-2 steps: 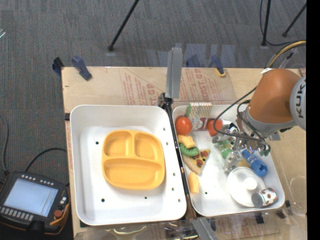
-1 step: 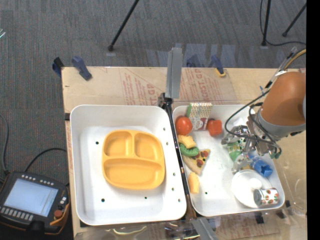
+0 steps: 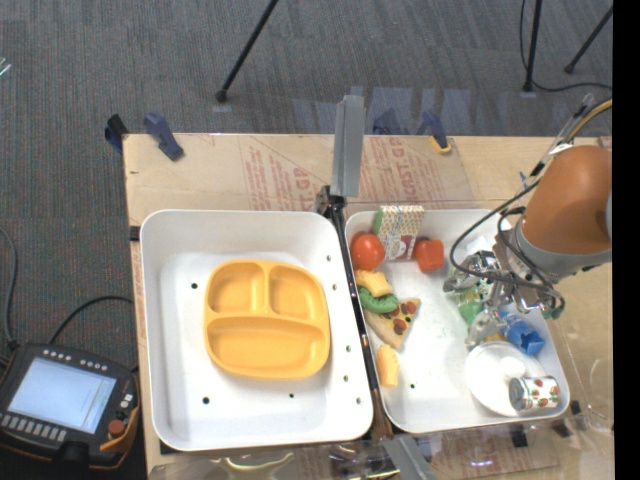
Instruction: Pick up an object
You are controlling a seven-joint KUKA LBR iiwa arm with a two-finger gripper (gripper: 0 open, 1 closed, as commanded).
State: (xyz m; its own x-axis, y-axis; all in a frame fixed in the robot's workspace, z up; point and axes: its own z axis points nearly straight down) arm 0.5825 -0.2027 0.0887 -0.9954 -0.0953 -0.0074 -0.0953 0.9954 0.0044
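The left bin [image 3: 170, 388] holds just a yellow plate [image 3: 267, 319], which lies flat in the middle with its three parts facing up, so there is not much to grab there. The right bin [image 3: 440, 408] holds all the small toys, so this looks like the bin to pick from. Along its left edge lie a red tomato [image 3: 366, 251], a pizza slice [image 3: 393, 320] and a small orange piece [image 3: 387, 366]. Near the top edge a little box [image 3: 401, 224] stands beside a red pepper [image 3: 430, 255]. By the bottom right corner a white plate [image 3: 492, 376] lies flat with a spotted cup [image 3: 533, 394] tipped on its side at the plate's edge. The gripper [image 3: 492, 298] hangs low over the right side of this bin, close to a green thing [image 3: 469, 308] and a blue thing [image 3: 527, 336], and wires hide its tips, so I cannot tell how it is set or if it has anything. My guess is that it is going for the green thing, since that sits closest under it
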